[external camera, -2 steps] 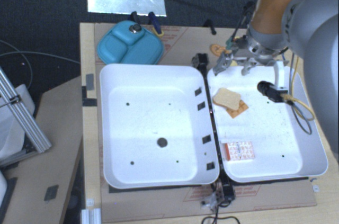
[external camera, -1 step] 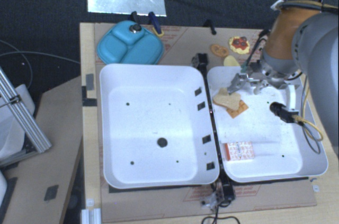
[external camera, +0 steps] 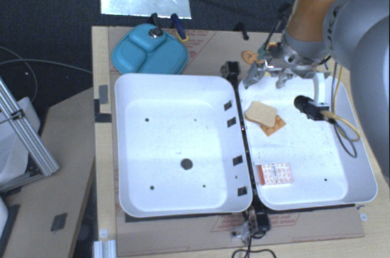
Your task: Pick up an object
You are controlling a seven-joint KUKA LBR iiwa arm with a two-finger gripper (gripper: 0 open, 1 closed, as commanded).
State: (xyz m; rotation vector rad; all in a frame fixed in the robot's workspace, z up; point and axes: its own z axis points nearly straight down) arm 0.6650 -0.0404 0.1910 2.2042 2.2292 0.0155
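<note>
The pincer (external camera: 268, 75) hangs over the far end of the right bin (external camera: 359, 180), its two fingers spread open with nothing between them. The likeliest target, a tan sponge (external camera: 261, 113) lying on an orange cracker (external camera: 275, 125), sits on the bin floor just beside the pincer, toward the near side and slightly right. Its long axis runs diagonally, from far-left to near-right. A small red-and-white packet (external camera: 273, 174) lies farther along, near the front wall. The left bin (external camera: 131, 129) holds a dark disc (external camera: 186, 164).
</note>
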